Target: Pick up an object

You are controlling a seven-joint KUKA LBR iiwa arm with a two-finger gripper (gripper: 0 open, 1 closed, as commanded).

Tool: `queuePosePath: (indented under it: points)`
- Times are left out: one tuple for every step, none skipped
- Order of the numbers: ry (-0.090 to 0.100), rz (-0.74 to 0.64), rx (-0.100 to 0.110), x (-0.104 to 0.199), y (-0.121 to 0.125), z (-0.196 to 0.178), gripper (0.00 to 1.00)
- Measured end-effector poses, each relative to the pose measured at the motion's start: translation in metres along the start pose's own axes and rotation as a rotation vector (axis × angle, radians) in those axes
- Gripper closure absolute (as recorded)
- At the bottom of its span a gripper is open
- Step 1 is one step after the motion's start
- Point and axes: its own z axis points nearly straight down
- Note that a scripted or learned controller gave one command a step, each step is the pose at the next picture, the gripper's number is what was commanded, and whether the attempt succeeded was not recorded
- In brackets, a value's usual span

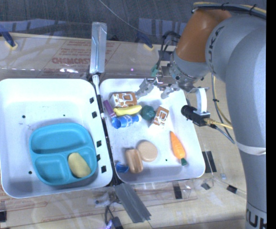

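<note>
Gripper (pixel 155 89) hovering over right bin's (pixel 194 162) back edge, fingers spread wide, gripping nothing. Brown-patterned carton (pixel 124 99) lying just left of it, touching banana (pixel 128 110).

Bench (pixel 214 194), two white bins (pixel 14 142) side by side

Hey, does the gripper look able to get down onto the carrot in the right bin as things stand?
Probably yes. The carrot lies alone on bare bin floor by the right wall, nothing on it. The gripper hovers over the bin's far end.
</note>
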Motion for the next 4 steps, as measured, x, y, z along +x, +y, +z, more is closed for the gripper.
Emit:
queuePosePath:
  points:
    - [0.0, -0.093, 0.0, 0.039, -0.005, 0.024, 0.0]
    - [-0.002, -0.221, -0.006, 0.014, 0.006, 0.12, 0.0]
    - [-0.002, -0.308, -0.003, -0.023, -0.031, 0.071, 0.0]
    - [0.001, -0.802, 0.001, 0.006, -0.017, 0.124, 0.0]
